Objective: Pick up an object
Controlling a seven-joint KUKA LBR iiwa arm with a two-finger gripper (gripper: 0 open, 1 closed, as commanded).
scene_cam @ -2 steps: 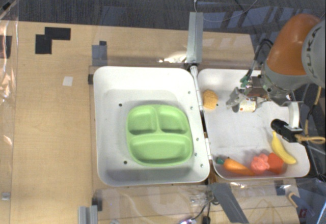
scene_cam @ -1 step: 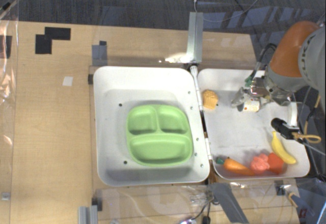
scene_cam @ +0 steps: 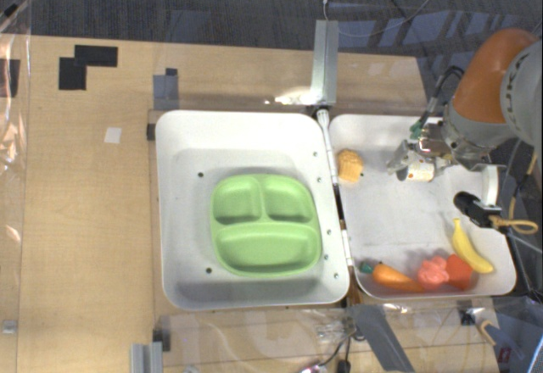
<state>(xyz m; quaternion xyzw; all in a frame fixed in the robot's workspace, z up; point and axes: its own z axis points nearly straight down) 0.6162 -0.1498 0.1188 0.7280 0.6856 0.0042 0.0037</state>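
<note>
My gripper (scene_cam: 412, 166) hangs over the upper part of the right bin (scene_cam: 399, 219), reaching in from the right. A yellow-brown bread-like piece (scene_cam: 349, 164) lies to its left, near the bin's left wall, and is apart from the gripper. Along the bin's front edge lie an orange carrot (scene_cam: 390, 275), a pink lumpy item (scene_cam: 433, 272) and a red piece (scene_cam: 459, 270). A yellow banana (scene_cam: 471, 246) rests at the front right. I see nothing held at the gripper.
The left bin (scene_cam: 178, 193) holds a green divided plate (scene_cam: 265, 224). A metal post (scene_cam: 326, 58) stands behind the seam between the bins. The wooden bench (scene_cam: 85, 219) extends to the left.
</note>
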